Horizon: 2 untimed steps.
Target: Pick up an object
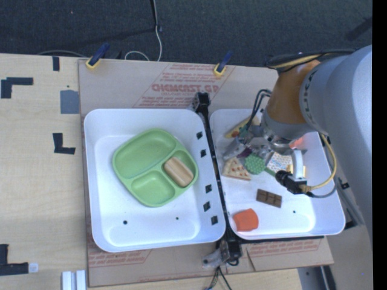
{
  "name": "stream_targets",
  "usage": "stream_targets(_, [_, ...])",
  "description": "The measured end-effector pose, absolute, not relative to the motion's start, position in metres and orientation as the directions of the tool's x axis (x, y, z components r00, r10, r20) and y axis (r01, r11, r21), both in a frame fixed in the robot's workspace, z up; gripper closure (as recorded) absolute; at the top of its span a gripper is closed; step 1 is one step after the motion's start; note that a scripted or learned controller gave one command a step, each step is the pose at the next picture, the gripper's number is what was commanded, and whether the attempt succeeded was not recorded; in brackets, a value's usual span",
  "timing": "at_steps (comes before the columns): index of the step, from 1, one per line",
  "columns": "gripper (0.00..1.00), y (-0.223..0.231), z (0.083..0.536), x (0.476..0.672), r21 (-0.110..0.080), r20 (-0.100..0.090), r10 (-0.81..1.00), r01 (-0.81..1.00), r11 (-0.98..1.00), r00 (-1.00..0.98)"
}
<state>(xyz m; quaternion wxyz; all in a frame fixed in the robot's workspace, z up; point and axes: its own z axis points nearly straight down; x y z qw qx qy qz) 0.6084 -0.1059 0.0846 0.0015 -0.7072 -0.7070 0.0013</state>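
My gripper [249, 147] is down in the right bin [320, 222], low over a cluster of small toys at the bin's upper left. Right beside it lie a tan waffle-like wedge [236, 170], a green round piece [256, 164] and a pale patterned piece [279, 161]. A yellow item [237, 128] peeks out just behind the gripper. Closer to the front, a brown chocolate bar [269, 198] and an orange-red block [246, 220] lie apart from the cluster. The wrist hides part of the pile, and whether anything is gripped is unclear.
The left bin [103, 222] bears a green divided plate [145, 162] with a tan bread roll [179, 171] in its right compartment. A black divider [208, 162] runs between the bins. The arm [338, 95] fills the upper right. A cable [320, 186] loops over the right bin.
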Motion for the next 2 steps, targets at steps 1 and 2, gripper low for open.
stream_targets(1, [0.0,-0.0962,0.0844,0.6624,0.002,0.0,1.0,1.0,0.004,-0.004])
stream_targets(2, [1.0,-0.0964,0.0939,0.6602,-0.002,0.001,1.0,1.0,0.003,-0.003])
